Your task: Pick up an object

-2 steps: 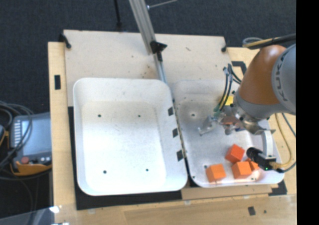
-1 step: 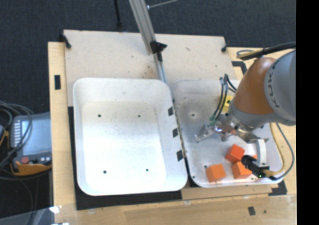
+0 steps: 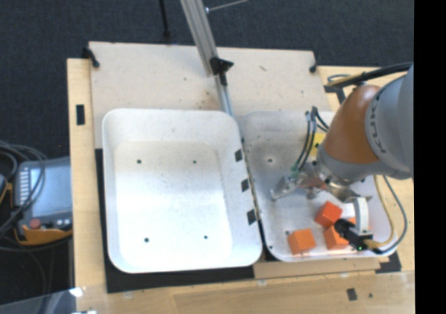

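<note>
Though seen from above at a slant, plainly a wooden bench [image 3: 82, 166] bearing two shallow white bins side by side. Left bin [image 3: 174, 187]: rounded corners, white floor marked by a few small dark dots. Right bin [image 3: 263, 142]: rim against the left bin's rim, floor lightly speckled, far side largely covered by the arm.

Reaching in from the right, grey arm [image 3: 390, 124] with its orange band [image 3: 348, 131], bent down over the middle of the right bin. Under the band, gripper [image 3: 301, 186] low over the bin floor near its centre; open or closed, cannot tell.

Lying in the near part of the right bin, three orange pieces. Upper orange block [image 3: 327, 215]: tilted, just beside the wrist hardware, a little apart from the gripper. Left orange block [image 3: 302, 241]: close to the front rim, clear of the arm. Right orange block [image 3: 336, 238]: beside the front rim too, partly hidden by a black fitting [image 3: 350, 229] and its cables.
</note>
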Available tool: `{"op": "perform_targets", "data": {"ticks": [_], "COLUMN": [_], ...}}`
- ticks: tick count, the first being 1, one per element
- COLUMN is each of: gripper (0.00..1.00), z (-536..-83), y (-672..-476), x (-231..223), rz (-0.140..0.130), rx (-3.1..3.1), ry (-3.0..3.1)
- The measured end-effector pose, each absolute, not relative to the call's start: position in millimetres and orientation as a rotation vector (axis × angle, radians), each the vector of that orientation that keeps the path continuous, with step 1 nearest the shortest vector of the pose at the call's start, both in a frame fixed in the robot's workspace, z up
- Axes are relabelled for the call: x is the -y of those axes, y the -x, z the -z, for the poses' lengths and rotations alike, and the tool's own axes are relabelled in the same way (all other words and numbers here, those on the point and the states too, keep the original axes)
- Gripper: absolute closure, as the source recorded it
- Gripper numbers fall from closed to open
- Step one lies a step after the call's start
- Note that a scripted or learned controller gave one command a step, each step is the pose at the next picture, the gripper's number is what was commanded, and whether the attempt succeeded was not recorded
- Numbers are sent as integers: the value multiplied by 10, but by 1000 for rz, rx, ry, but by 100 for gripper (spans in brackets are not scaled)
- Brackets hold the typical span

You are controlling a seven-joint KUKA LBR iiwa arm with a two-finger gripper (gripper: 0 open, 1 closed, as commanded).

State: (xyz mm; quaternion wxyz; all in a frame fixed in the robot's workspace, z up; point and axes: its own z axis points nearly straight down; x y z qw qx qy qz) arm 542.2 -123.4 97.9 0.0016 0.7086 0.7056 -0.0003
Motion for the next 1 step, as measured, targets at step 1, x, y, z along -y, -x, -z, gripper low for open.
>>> {"op": "perform_targets", "data": {"ticks": [1], "gripper": [100], "z": [-1094], "y": [-5432], "x": [1239], "rz": [-5], "rx": [-2206], "ry": [-2231]}}
